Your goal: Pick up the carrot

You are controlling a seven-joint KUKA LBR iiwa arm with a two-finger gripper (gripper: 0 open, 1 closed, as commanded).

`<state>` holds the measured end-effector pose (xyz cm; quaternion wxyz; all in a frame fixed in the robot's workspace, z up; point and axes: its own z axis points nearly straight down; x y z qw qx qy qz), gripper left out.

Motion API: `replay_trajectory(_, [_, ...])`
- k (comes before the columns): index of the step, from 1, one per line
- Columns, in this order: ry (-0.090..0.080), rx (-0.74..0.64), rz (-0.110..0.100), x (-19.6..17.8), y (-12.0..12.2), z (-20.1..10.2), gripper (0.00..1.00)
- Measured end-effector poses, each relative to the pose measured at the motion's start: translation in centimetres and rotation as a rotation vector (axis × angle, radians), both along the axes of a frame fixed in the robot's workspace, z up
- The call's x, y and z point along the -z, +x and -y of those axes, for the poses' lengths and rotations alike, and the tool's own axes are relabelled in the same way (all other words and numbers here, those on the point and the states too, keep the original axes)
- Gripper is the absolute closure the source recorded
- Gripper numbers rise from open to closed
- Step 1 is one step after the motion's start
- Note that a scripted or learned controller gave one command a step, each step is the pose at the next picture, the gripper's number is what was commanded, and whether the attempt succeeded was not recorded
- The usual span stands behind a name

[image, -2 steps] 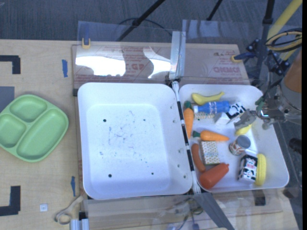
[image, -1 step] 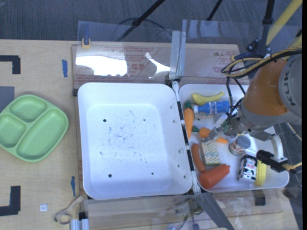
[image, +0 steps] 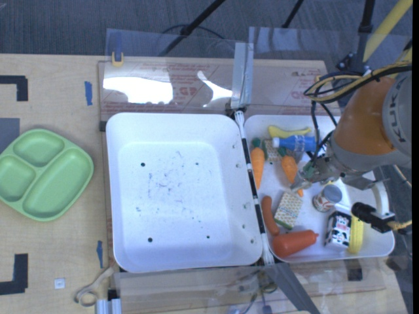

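Carrot [image: 289,168] lies in the right bin [image: 386,244], upper middle, just beside the gripper [image: 308,175], which sits low over the clutter at the carrot's right. Whether the gripper is released or clenched: cannot tell; wrist and cables mask it. Nothing is seen held.

A second orange piece [image: 257,164], longer and slimmer, lies against the bin's left wall; it may also be a carrot. I take the short one near the gripper as the target, with some doubt.

Neighbours: blue bottle [image: 294,142] and yellow item [image: 288,131] above; cracker [image: 289,207] below; red sausage [image: 268,216] and red pepper [image: 294,242] lower; tin [image: 325,199] and black-and-white carton [image: 338,229] to the right. Left bin [image: 124,136] bare; green plate [image: 43,173] on the bench.

Handling (judgement): looks like a toy, so light, stiff, smooth-skinned and likely slippery; tapered, so it may squirt out of a pinch near the tip. Not fragile.

Axis: long axis runs roughly up–down in view, slightly tilted. Green top toward the bottle, narrow end toward the cracker.

Grasp: across the thick upper half, fingers square to the axis.
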<state>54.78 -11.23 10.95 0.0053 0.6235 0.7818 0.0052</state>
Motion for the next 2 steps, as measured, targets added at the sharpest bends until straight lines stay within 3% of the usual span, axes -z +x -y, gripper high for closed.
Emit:
replay_trajectory(1, [-0.001, -0.170, -0.017, -2.7, -5.6, 0.3, 1.00])
replay_trajectory(2, [0.000, 0.297, -0.015, -8.5, -2.9, -3.0, 1.00])
